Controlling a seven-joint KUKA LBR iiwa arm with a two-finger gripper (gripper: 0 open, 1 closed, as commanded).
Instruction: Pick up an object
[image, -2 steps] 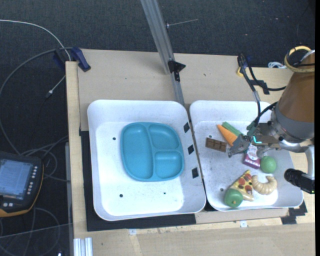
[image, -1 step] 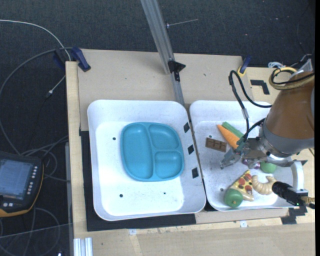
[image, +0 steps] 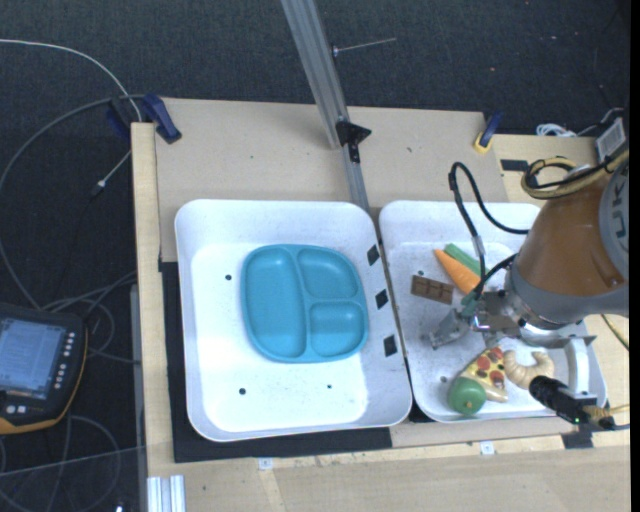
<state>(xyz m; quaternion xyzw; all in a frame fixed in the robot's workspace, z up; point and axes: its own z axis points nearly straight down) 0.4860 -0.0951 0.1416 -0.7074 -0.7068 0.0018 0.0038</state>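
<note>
Fingers (image: 447, 332) spreading, the gripper is hovering low in the right bin (image: 425, 215), needing to centre over the chocolate bar (image: 433, 290) before closing.

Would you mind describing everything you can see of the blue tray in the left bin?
The blue tray looks like smooth turquoise plastic with rounded corners, divided into three compartments: one long section on its left and two smaller ones on its right. It lies flat, slightly rotated, near the middle of the left bin, resting on the bin's white floor. Nothing else touches it.
</note>
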